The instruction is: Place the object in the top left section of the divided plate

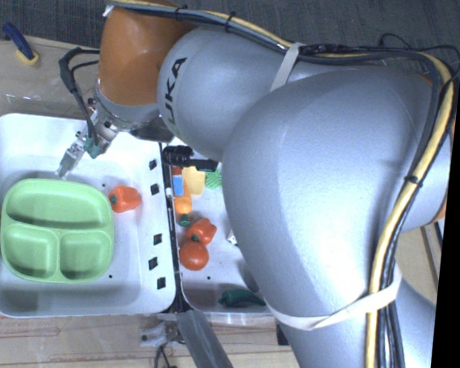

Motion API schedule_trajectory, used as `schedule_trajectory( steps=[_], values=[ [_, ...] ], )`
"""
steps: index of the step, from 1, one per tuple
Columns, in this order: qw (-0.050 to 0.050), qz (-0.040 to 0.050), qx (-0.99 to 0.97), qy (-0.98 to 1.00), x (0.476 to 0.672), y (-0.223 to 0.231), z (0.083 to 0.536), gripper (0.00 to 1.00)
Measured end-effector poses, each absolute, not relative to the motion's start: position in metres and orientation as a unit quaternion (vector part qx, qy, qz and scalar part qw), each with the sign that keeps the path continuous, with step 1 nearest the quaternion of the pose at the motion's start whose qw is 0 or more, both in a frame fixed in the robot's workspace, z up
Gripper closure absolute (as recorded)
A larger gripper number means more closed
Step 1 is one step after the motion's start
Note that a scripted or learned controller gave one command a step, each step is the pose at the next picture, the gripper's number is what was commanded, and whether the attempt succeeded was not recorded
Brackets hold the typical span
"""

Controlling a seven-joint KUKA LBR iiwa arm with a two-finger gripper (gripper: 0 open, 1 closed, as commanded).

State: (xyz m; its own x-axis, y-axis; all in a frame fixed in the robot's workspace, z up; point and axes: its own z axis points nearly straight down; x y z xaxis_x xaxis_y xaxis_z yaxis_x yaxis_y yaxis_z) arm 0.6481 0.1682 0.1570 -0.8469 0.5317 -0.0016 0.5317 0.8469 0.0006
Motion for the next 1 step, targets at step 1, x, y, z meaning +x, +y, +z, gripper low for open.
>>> schedule_trajectory(
  steps=[1],
  values=[
    [0.000,-0.0005,0.093,0.996,0.6433,0.2183,0.1281,0.00]
  ],
)
